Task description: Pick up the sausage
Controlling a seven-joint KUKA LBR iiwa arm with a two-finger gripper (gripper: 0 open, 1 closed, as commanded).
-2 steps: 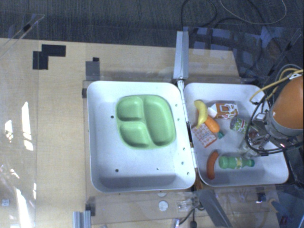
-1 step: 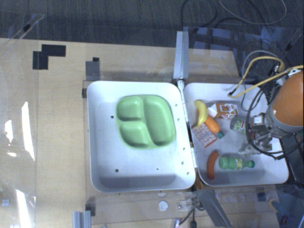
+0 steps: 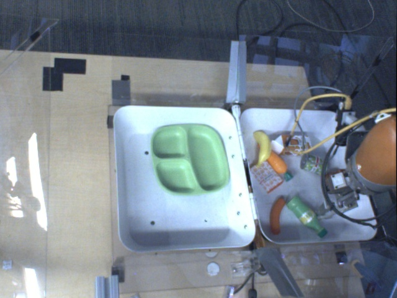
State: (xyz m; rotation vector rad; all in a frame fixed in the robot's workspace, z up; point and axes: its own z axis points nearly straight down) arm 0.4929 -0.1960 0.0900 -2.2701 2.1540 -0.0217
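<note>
The sausage, a short reddish-brown curved piece, lies near the front left corner of the right bin. A green bottle lies right beside it, touching or nearly touching its right side. My gripper hangs over the right part of that bin, below the arm's orange band. It is roughly a hand's width to the right of the sausage, with the bottle between them. Cables and the wrist body hide its tip.
In the right bin a yellow banana, an orange carrot, a red-and-white card, a small can and a small packet lie behind the sausage. The left bin holds a green divided plate.
</note>
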